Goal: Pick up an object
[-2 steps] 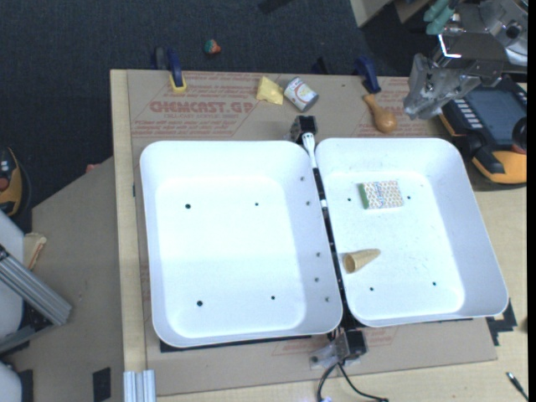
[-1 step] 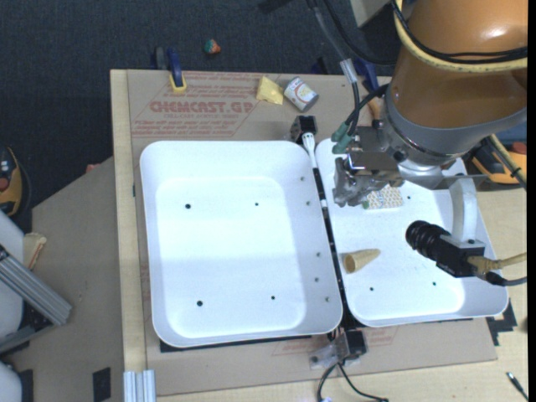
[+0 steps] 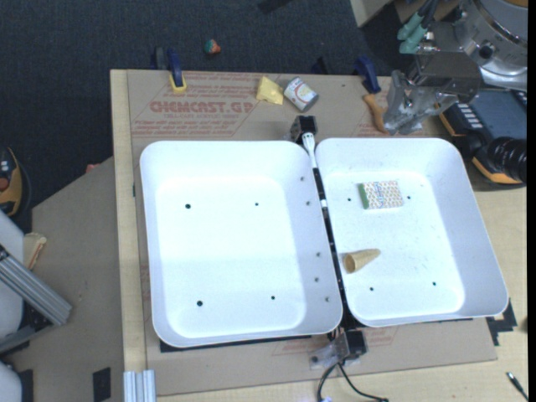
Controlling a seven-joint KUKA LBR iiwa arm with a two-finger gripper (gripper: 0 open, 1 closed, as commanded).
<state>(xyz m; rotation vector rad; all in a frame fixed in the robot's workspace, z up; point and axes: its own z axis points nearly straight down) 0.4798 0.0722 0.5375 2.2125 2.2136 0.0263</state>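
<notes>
the claw (image 3: 408,107) hangs over the table's (image 3: 209,107) far right edge; i cannot tell its state. in the right bin (image 3: 477,224) lie a patterned sponge (image 3: 381,194) and tan cone (image 3: 361,260), apart.

The arm (image 3: 490,23) reached in from the upper right corner; its gripper (image 3: 408,107) hung low, fingers pointing down; their spread could not be told.
</notes>
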